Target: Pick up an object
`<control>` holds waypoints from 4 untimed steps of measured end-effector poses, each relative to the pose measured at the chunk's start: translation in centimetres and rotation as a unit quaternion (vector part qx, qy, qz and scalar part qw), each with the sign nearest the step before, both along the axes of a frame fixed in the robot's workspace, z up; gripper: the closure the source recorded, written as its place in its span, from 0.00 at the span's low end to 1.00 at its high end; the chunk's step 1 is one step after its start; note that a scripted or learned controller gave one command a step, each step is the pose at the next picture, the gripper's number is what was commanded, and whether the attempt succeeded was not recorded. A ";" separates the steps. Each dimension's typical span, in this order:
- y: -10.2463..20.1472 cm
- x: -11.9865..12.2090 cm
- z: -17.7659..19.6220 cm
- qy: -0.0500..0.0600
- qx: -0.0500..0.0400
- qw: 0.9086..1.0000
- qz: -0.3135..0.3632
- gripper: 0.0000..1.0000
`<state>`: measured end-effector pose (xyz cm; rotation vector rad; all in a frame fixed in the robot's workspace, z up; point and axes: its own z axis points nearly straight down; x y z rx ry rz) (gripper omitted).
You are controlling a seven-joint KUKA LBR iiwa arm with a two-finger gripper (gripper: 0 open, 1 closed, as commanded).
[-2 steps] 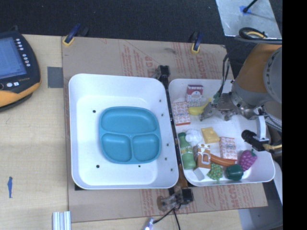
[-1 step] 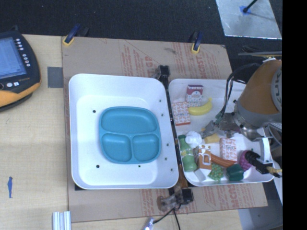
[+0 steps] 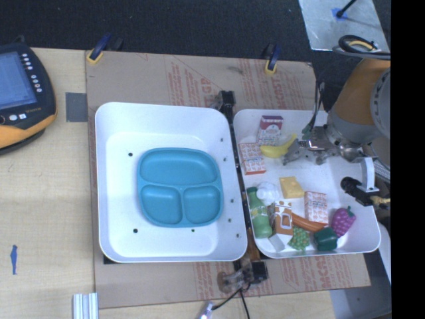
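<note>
The right white bin (image 3: 355, 248) holds several toy foods. Among them are a yellow banana (image 3: 276, 150), a red and white carton (image 3: 270, 130), a pink box (image 3: 251, 157), a yellow block (image 3: 291, 187), a green bottle (image 3: 261, 222), an orange carrot (image 3: 307, 222) and purple grapes (image 3: 342, 220). My gripper (image 3: 300, 151) sits low over the bin's upper right part, right beside the banana's right end. The grey and orange arm (image 3: 358, 108) reaches in from the right above it. Nothing visibly hangs from the gripper.
The left white bin (image 3: 113, 178) holds a blue divided plate (image 3: 179, 185). A teach pendant (image 3: 16, 92) lies at the far left of the bench. Clamps (image 3: 270, 57) pin the cardboard's back edge. A black bracket (image 3: 358, 191) sticks out by the right bin's right rim.
</note>
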<state>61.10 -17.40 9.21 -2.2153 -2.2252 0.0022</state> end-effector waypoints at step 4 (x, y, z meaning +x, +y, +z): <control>0.7 -2.7 0.0 0.000 0.000 1.000 0.000 0.00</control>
